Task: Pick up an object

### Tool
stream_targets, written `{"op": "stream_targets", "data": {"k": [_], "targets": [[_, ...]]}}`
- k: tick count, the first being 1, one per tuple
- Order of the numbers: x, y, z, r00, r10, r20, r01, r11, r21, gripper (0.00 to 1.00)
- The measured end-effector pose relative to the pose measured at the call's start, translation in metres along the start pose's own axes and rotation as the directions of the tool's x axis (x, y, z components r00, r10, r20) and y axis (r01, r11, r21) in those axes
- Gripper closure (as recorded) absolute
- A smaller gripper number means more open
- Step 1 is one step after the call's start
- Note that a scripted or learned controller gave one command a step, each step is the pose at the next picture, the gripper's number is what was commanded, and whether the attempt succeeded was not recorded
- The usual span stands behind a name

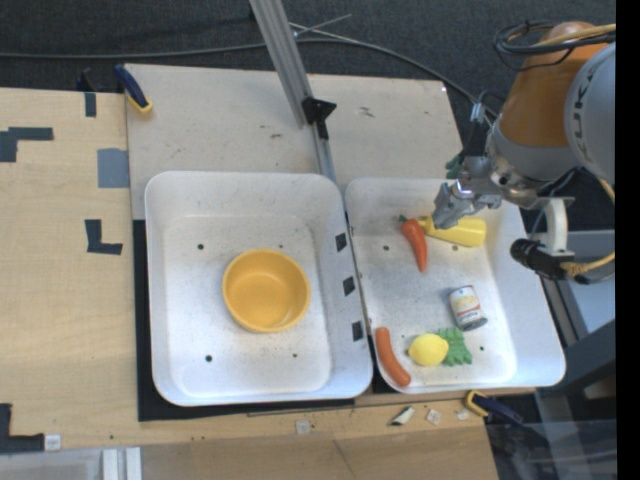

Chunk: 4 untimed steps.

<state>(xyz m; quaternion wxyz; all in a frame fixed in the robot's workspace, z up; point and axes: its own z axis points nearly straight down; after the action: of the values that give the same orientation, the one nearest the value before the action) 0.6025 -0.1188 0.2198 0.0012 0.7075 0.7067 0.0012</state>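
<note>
The right bin holds a carrot, a yellow wedge of cheese, a small tin can, a lemon on a green leafy piece, and a sausage near the front left. My gripper hangs low over the bin's far part, right at the cheese's left end and just right of the carrot's top. Nothing is visibly held between its fingers.
A yellow bowl sits in the left bin. A metal pole slants up from between the bins at the back. Cables cross the dark floor behind. A yellow-blue clamp lies at the bench's far left corner.
</note>
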Motion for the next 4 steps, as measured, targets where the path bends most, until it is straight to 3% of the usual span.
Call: {"op": "stream_targets", "data": {"k": [1,4], "targets": [[0.0,0.0,-0.015,1.0,-0.002,0.0,0.002,1.0,0.003,1.0],[0.144,-0.053,-0.023,1.0,-0.007,-0.002,0.007,1.0,0.012,1.0]]}}
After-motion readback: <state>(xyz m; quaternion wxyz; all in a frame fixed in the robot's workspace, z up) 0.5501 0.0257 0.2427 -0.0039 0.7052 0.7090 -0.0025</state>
